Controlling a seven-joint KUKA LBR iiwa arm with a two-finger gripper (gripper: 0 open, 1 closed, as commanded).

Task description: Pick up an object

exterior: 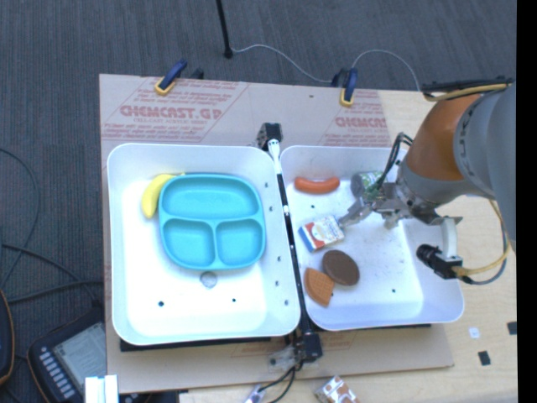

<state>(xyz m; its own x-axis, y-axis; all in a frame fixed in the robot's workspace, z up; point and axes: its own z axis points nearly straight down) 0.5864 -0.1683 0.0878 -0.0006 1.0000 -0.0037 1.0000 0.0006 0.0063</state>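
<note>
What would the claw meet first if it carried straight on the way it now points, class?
Probably the small red and white carton: the claw points left and slightly toward the view's bottom, straight at it in the right bin. Height above it is unclear from this single view.

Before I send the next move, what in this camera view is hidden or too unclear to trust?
- Gripper: too small and blurred to tell its finger state.
- Green object: partly covered by the arm's wrist, so its identity is unclear.
- Banana: its right side is hidden by the blue divided tray.
- Small carton: label too small to read.
</note>
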